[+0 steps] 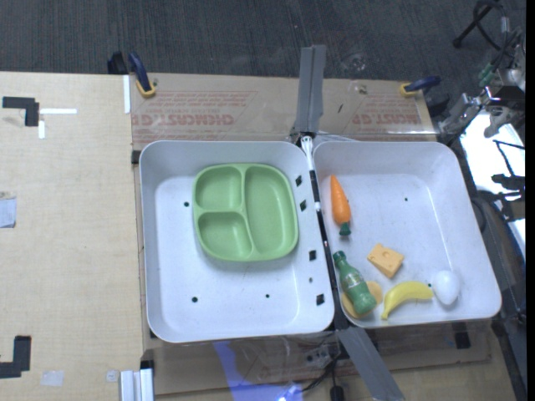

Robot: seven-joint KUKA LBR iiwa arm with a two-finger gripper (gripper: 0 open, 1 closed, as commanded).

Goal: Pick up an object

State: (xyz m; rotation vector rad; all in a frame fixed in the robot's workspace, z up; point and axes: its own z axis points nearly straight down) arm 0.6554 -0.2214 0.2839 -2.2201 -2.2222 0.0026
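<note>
The right bin [418,161] holds several small items. An orange carrot [339,200] lies near its left wall. A yellow cheese wedge [385,260] sits lower in the middle. A green bottle [354,285] lies at the bottom left corner, beside a yellow banana [406,296] and a white egg [445,286]. The left bin [167,299] carries a green divided plate [246,212].
A grey divider post [311,90] rises behind the seam between the two bins. Blue clamps [140,75] hold the cardboard backing at the far edge. Cables and metal gear [493,107] crowd the right side.
</note>
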